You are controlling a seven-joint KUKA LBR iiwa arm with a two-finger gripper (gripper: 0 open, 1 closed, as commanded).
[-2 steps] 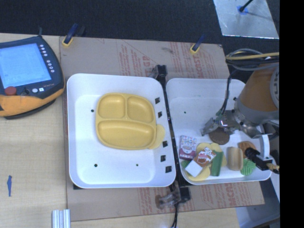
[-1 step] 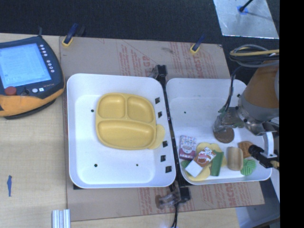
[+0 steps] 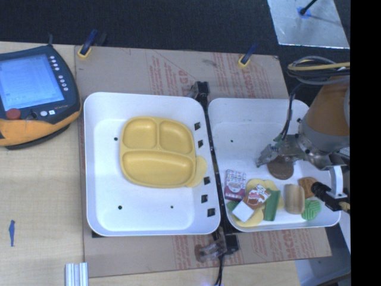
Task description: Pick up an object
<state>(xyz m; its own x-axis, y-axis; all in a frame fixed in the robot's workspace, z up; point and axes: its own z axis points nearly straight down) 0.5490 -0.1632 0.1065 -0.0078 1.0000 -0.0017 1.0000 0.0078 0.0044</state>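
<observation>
My gripper (image 3: 275, 157) hangs low over the middle of the right bin (image 3: 250, 124), reaching in from the right under the grey arm with its orange band. Just in front of it a round brown piece (image 3: 281, 171) rests on the bin floor, partly under the gripper's body. Along the bin's front edge lies a row of toy foods: a pink packet (image 3: 235, 183), a yellow piece (image 3: 255, 214) with a white cube (image 3: 242, 211) on it, a red-and-white item (image 3: 257, 195), a green stick (image 3: 272, 205), a tan roll (image 3: 293, 198) and a green leafy piece (image 3: 311, 210).
The left bin (image 3: 101, 177) bears a yellow divided plate (image 3: 158, 152). A teach pendant (image 3: 33, 91) lies on the bench at the far left. Black clips line the seam between the bins. Cables loop above the arm at the right.
</observation>
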